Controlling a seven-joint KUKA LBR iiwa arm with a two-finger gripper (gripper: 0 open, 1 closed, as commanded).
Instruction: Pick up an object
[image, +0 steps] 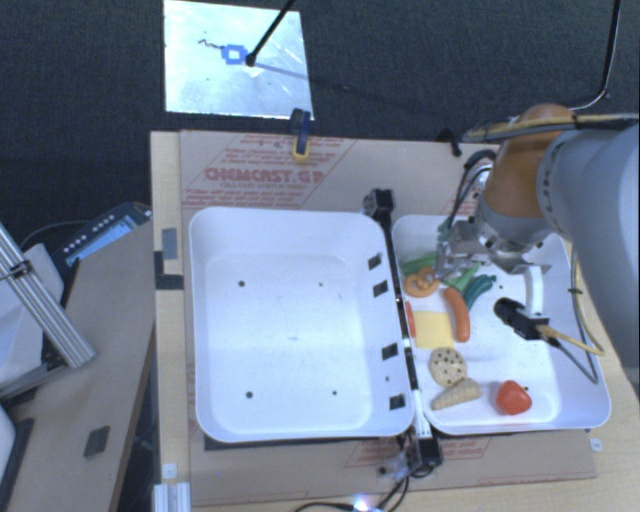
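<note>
Arm's gripper (452, 255) hovers over the right bin (570, 400) in mid-right frame, above a green toy (418, 264); its grip cannot be told.

A broad grey robot arm (600, 190) with a glossy orange band (520, 170) above its wrist, thin black cables (468, 190) looping beside the metallic gripper (455, 262) assembly at its tip.
</note>
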